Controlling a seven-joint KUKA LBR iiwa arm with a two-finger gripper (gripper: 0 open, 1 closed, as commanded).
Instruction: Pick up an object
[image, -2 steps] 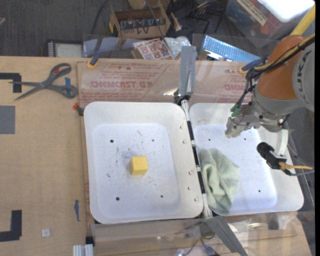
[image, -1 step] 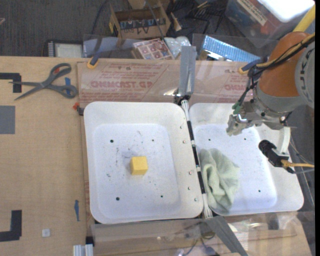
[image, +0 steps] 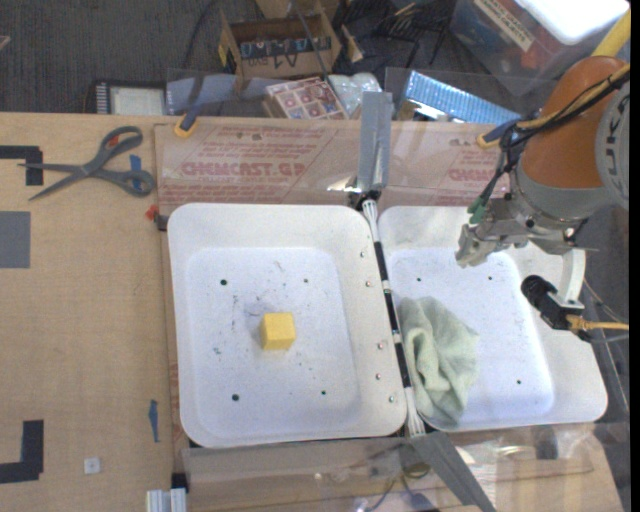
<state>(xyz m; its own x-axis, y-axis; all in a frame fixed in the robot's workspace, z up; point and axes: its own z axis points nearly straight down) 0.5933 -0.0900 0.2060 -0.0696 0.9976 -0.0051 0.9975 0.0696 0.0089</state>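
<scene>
We're looking down on two white bins set side by side on the surface, and the arm (image: 580, 150) is in from the right, orange band showing, wrist hanging over the far part of the right bin (image: 575, 400). The gripper (image: 478, 245) sits near that bin's far-left corner, above the bin floor by the look of it. Nothing shows between its tips; whether they are spread or closed, we cannot tell from this slant.

So what is there to pick? In the right bin a pale green cloth (image: 437, 355) lies crumpled against the left wall, toward the near side, clearly apart from the gripper. In the left bin (image: 200, 240) a small yellow cube (image: 279, 331) sits alone near the middle, well away from the arm.

We'd call this the approach step: the hand is over a bin but not yet on any object. The cloth is the closer candidate, we judge. Taking it would call for a shift toward the near-left of the right bin, then a descent onto a raised fold. The cube would need a longer reach across the divider.

Off on the far left of the surface, scissors (image: 100, 168) lie idle.
</scene>
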